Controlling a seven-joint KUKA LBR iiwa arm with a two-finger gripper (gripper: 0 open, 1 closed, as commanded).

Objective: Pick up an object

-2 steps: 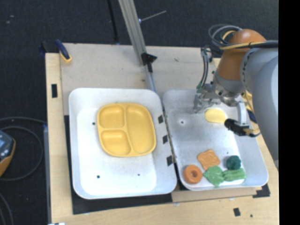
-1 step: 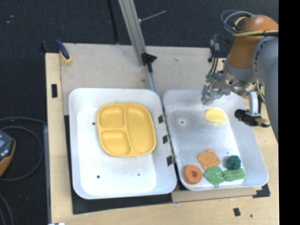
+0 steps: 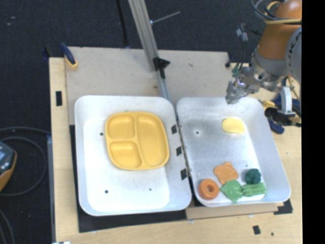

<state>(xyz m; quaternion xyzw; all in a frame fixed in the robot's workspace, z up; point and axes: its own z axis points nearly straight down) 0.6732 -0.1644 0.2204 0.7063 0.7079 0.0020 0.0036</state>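
The right bin (image 3: 203, 117) holds a pale yellow oval piece (image 3: 233, 125) near its far side. At its near edge lie an orange ring (image 3: 208, 188), an orange square piece (image 3: 225, 172), a green leafy piece (image 3: 241, 190) and a dark green round piece (image 3: 252, 176). My gripper (image 3: 233, 94) hangs over the far rim of the right bin, above and just behind the yellow piece. Nothing shows between its fingers.
A yellow divided plate (image 3: 137, 140) lies in the left bin (image 3: 91, 187). A metal pole (image 3: 144, 29) slants up from the far edge between the bins. Blue clamps sit at the bench's far left corner (image 3: 69, 55) and right side (image 3: 277, 120).
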